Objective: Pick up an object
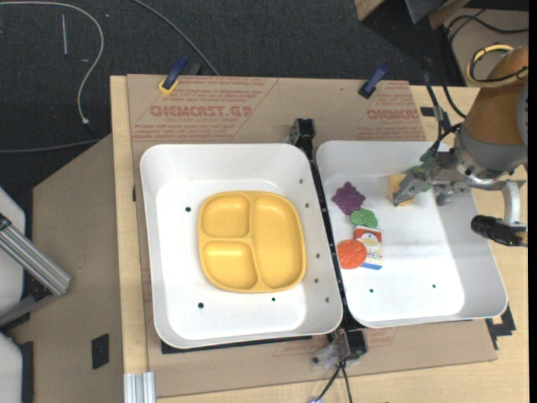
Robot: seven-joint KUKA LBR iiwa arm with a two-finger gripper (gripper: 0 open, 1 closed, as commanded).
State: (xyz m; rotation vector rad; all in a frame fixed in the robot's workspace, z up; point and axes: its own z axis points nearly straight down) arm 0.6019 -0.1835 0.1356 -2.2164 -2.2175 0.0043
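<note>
In the right bin lie a purple toy, a small green piece, an orange round item and a white packet with red and blue print. They form a column along the bin's left side. My gripper is low over the far part of this bin, to the right of the purple toy. A small yellowish object shows right at its tip, partly hidden by it. Whether that object is gripped is not visible.
The left bin holds a yellow divided plate. The grey arm with its orange band comes in over the right bin's far right corner. A black part of the arm sticks out over the bin's right rim.
</note>
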